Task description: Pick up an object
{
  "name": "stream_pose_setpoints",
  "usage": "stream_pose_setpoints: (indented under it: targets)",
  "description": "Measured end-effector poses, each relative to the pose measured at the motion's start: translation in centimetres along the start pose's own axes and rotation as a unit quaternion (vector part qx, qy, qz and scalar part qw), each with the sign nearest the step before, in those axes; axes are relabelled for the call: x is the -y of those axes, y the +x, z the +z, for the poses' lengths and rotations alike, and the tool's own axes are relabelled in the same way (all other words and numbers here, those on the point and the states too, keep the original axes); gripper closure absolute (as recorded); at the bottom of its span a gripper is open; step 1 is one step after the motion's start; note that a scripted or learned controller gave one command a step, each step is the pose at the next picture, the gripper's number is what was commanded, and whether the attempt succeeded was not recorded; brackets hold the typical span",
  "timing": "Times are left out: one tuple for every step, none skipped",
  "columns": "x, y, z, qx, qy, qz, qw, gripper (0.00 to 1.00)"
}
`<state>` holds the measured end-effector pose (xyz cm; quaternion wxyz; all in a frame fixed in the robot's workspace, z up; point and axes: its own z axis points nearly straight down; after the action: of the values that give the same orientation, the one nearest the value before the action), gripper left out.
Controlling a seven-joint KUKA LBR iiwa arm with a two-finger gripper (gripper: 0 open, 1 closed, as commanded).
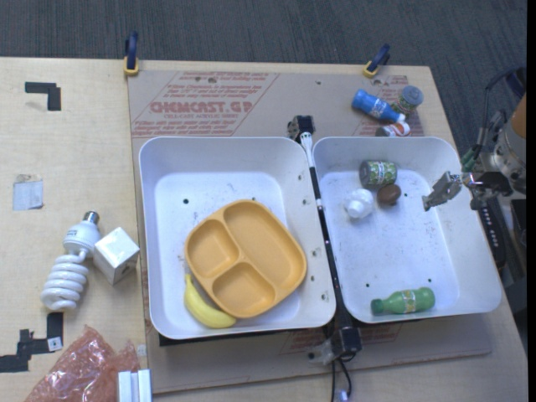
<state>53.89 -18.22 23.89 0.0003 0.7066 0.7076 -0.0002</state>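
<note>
Where right bin (469, 296) ends, claw (441, 191) low.

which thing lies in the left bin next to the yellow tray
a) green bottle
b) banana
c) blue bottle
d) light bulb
b: the banana lies in the left bin, partly tucked under the tray's lower left edge. The green bottle is in the right bin, and the light bulb and blue bottle lie outside both bins.
</note>
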Motion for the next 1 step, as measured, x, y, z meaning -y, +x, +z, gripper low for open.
stream_pose_setpoints:
  targets:
    - [-4.29,2.89,11.12,0.000,0.000,0.000,1.0000,0.00]
